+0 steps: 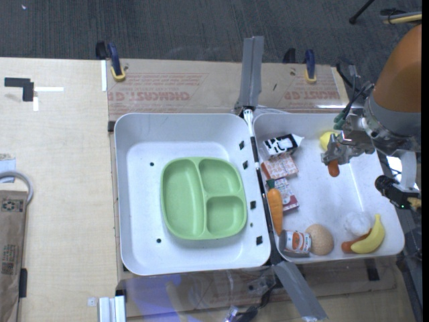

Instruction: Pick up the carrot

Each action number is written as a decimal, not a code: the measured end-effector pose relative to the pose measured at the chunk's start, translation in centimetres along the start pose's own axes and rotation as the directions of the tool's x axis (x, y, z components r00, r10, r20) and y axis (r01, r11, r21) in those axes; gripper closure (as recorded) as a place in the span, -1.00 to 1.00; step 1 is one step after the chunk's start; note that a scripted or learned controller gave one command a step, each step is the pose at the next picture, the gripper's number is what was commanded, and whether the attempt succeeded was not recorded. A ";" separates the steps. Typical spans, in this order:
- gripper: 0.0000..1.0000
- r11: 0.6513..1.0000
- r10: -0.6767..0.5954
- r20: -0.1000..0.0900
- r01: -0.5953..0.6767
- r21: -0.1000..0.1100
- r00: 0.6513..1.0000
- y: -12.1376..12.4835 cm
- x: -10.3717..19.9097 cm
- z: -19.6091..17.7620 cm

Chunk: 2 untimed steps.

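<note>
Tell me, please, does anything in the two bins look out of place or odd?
The orange carrot lies at the right white bin's left wall, while the gripper hovers far from it, over a small orange piece. The green divided plate sits slightly askew.

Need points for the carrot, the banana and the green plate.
carrot [275,210]: camera view, middle of its orange body, by the right bin's left wall.
banana [371,238]: camera view, middle of the yellow curve.
green plate [179,194]: camera view, floor of the large left compartment.
</note>
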<state>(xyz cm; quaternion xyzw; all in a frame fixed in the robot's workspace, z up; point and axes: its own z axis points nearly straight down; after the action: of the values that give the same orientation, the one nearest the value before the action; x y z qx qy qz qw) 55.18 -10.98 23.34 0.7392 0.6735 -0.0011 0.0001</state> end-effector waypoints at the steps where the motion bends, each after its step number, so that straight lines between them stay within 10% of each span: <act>1: 1.00 0.985 -0.170 -0.002 0.170 0.002 0.985 -7.7 2.5 1.4; 2: 1.00 0.979 0.205 0.000 -0.205 0.001 0.979 -8.7 13.9 -0.3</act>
<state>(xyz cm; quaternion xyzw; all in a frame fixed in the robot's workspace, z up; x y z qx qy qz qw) 47.79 3.69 23.67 0.8045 0.5939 -0.0016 -0.0003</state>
